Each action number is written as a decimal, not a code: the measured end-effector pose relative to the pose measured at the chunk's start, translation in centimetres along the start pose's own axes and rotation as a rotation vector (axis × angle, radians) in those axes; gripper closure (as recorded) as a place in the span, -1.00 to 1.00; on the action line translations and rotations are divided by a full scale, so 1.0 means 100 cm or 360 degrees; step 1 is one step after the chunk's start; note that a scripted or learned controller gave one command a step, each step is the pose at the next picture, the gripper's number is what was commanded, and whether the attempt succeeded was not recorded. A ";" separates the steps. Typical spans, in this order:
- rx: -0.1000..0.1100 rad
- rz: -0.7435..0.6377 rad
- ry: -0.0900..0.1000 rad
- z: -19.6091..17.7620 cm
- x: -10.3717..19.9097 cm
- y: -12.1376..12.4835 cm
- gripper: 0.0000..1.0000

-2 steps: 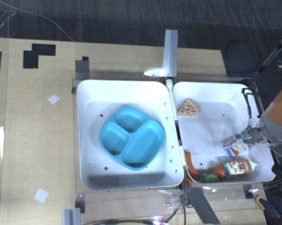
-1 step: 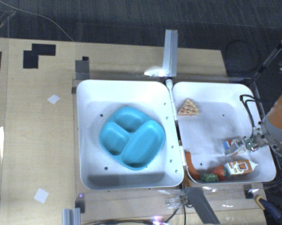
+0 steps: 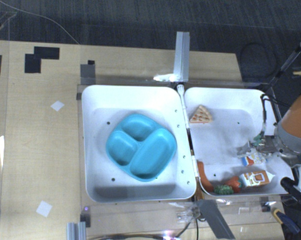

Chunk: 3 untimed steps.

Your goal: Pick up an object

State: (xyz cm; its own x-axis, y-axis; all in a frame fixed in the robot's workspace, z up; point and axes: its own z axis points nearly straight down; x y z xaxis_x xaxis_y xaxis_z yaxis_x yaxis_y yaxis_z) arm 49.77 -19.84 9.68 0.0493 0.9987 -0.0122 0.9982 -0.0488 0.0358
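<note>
1. Two shallow white bins sit side by side on the bench (image 3: pixel 35 149): the left bin (image 3: pixel 92 184) holds one blue three-section plate (image 3: pixel 141 146); the right bin (image 3: pixel 225 99) holds the small items.
2. One waffle-patterned toy wedge (image 3: pixel 201 115) lies at the right bin's 10 o'clock, its tip pointing toward 12.
3. One small carton (image 3: pixel 255 179) lies at 5 o'clock, long axis running 9 to 3; a second small pack (image 3: pixel 251 159) sits just above it.
4. One orange sausage-like piece (image 3: pixel 203 176) and one green-and-red toy vegetable (image 3: pixel 227 187) line the 7 o'clock corner.
5. The pincer (image 3: pixel 257 146) hangs at 3 o'clock above the pack; whether it is clenched or released cannot be told.
</note>
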 end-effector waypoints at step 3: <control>0.0000 -0.0103 -0.0007 -0.001 0.008 -0.002 -1.00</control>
State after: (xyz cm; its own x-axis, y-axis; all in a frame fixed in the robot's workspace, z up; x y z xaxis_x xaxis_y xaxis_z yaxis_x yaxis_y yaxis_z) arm 49.65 -19.05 9.73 -0.0155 0.9997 -0.0191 0.9993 0.0161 0.0347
